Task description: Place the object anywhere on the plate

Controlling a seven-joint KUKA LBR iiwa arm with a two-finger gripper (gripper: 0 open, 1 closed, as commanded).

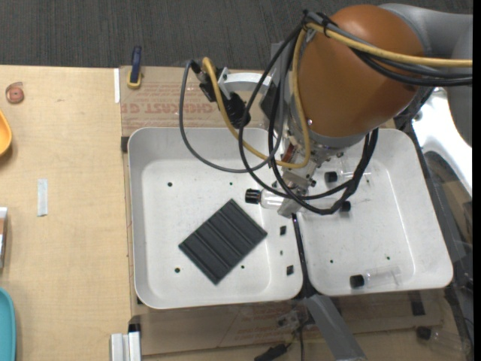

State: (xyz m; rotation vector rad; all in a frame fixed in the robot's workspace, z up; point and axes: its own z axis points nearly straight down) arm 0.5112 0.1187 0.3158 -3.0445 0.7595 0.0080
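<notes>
Dark ribbed rectangular plate (223, 241) lies lower centre in the left white bin (143, 201). A clear, black-capped tube (263, 197) sits just upper right of it, beneath the gripper (294, 194). The grey-and-orange arm (353, 66) hangs steeply over the bins' junction. A clean release requires travelling down-left over the plate.

Blue clamp (135, 65) at worktop's (60, 141) far edge; orange item (4, 135) and teal item (6, 326) at left edge.
</notes>
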